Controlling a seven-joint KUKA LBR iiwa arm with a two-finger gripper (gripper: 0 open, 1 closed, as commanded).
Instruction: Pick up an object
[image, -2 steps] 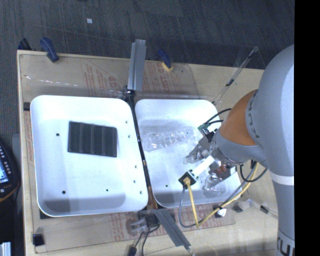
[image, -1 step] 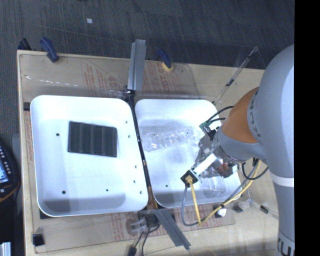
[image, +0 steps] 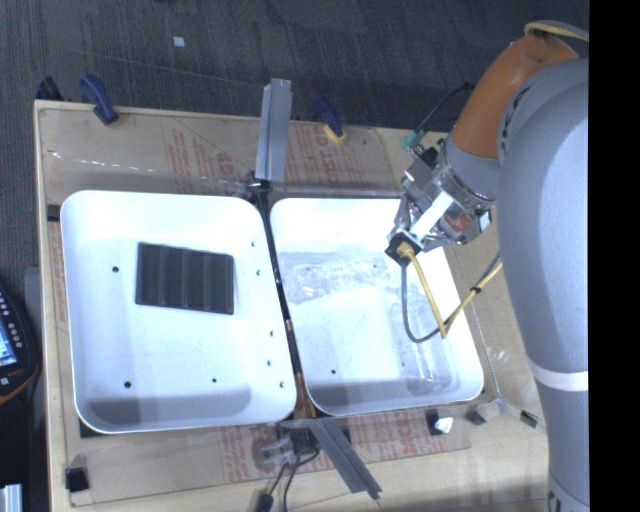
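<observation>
A dark grey ribbed rectangular slab (image: 185, 278) lies flat in the left bin (image: 90, 390), a little above and left of that bin's middle. My gripper (image: 428, 207) hangs over the upper right corner of the right bin (image: 330, 395), far from the slab. The wrist hides its tips. In the right bin, a faint clear, glossy patch (image: 322, 275) shows on the floor near the upper left. I cannot tell whether it is an object or glare.
A metal divider (image: 273, 130) stands at the back between the two bins. Blue clamps (image: 100, 100) hold the board's far edge. The arm's grey body (image: 545, 250) fills the right side, beside the right bin.
</observation>
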